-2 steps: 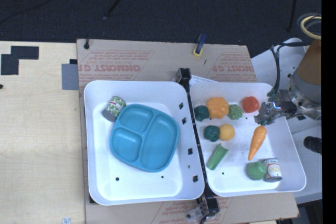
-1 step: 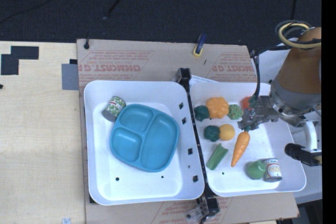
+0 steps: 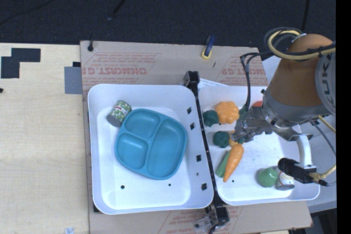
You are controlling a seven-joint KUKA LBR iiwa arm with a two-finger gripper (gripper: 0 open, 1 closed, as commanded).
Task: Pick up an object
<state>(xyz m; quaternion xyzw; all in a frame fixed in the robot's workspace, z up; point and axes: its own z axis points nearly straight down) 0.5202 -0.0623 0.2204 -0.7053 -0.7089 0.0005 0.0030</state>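
My gripper (image 3: 242, 134) hangs low in the right bin (image 3: 258, 194), just above the thick end of an orange carrot (image 3: 233, 161) with a green stalk. Close to it lie a yellow-orange pepper-like toy (image 3: 227, 112), a dark green piece (image 3: 210, 117) and another dark green piece (image 3: 221, 139). The wrist and cables hide the fingertips. A green round object (image 3: 267, 176) and a small can (image 3: 285, 180) lie at the bin's near right corner.
The left bin (image 3: 104, 183) holds a blue divided plate (image 3: 151, 143) and a small patterned can (image 3: 119, 112) at its far left corner. A black divider (image 3: 200, 140) separates the bins. The big orange arm link (image 3: 299, 79) overhangs the right bin's right side.
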